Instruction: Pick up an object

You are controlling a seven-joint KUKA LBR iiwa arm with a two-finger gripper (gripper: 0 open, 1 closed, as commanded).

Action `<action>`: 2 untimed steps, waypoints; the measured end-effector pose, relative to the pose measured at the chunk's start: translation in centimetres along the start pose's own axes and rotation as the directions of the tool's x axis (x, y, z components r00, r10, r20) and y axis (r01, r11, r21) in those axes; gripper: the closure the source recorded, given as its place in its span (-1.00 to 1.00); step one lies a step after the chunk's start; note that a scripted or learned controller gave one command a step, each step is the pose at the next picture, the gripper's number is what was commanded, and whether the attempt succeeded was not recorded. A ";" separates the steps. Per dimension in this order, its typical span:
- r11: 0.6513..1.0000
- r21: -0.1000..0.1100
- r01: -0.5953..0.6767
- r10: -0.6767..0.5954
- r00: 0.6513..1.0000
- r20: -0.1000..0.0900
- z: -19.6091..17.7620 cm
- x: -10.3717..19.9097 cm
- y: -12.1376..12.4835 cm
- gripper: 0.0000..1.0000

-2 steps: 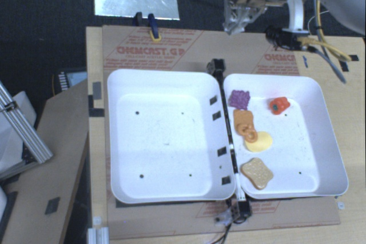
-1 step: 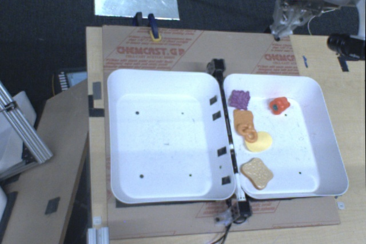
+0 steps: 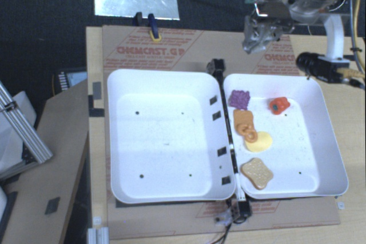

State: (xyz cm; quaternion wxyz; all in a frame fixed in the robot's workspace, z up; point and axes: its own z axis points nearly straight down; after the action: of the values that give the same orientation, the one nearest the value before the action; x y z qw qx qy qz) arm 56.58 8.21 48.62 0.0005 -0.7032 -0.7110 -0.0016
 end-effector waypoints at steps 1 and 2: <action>1.000 -0.006 -0.017 0.017 1.000 0.003 -4.5 -7.4 -4.5 1.00; 1.000 -0.001 0.002 -0.002 1.000 0.000 -4.5 1.1 -8.1 1.00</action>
State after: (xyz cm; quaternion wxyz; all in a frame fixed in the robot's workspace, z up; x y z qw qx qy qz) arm 48.50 9.25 53.14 0.0000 -0.7024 -0.7118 -0.0020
